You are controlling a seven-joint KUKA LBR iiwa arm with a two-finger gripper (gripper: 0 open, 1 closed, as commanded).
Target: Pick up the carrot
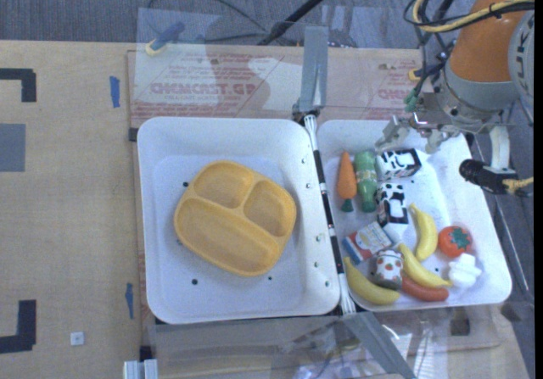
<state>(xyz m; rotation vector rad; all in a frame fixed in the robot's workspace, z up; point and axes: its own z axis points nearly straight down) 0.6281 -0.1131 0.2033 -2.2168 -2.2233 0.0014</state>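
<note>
A pale wooden counter [68, 225] carries two shallow white bins side by side. The left bin [161, 148] contains a yellow divided plate [235, 217]. The right bin [488, 225] is crowded: the carrot [346, 177], orange with a green top, lies upright along its left side, touching a green bottle-like item [366, 180]. Just beside those are black-and-white patterned pieces [393, 186], then two bananas [424, 233], a tomato [455, 240], a red sausage-like piece [424, 290] and a small white block [463, 270]. The end effector [416, 133] hovers over the bin's far edge, near the patterned pieces and apart from the carrot; its metal fingers [394, 129] look spread, with nothing between them.
</note>
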